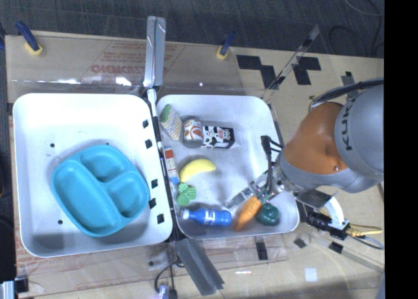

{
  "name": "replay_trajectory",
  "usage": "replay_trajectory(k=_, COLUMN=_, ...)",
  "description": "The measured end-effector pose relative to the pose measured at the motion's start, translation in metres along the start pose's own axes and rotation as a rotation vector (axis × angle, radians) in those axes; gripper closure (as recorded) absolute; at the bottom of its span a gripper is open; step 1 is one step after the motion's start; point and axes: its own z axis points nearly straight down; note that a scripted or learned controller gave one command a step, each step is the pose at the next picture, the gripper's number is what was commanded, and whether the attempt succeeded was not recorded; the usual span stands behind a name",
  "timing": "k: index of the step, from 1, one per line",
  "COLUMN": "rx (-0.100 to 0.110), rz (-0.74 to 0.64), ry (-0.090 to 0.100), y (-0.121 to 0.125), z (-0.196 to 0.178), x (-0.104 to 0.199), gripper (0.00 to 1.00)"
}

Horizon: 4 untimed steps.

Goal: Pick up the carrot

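The carrot (pixel 246 213) is orange with a dark green top (pixel 267 213). It lies tilted near the front right corner of the right bin (pixel 215 103). My gripper (pixel 253 193) reaches in from the right and hangs just above the carrot's upper end, very close to it. The grey arm with its orange band (pixel 313 144) stands over the bin's right wall. Whether the gripper touches the carrot is hidden by the angle.
A blue bottle (pixel 208 216) lies just left of the carrot. Further left are a small green piece (pixel 187 194) and a banana (pixel 197 168). A black-and-white carton (pixel 216 136), a can (pixel 191 130) and a striped item (pixel 171 122) sit at the back. A blue divided plate (pixel 98 188) rests in the left bin (pixel 32 115).
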Motion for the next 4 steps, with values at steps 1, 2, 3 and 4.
replay_trajectory(k=1, rx=0.0, rz=-0.005, ry=0.001, y=0.001, z=-0.01, x=0.0, gripper=1.0)
replay_trajectory(k=2, rx=0.001, rz=-0.005, ry=0.001, y=0.001, z=-0.01, x=0.0, gripper=0.0)
replay_trajectory(k=3, rx=-0.001, rz=-0.011, ry=-0.003, y=0.014, z=-0.071, x=-0.005, gripper=0.0)
replay_trajectory(k=4, rx=-0.001, rz=-0.075, ry=-0.002, y=0.0, z=0.001, x=-0.001, gripper=0.0)
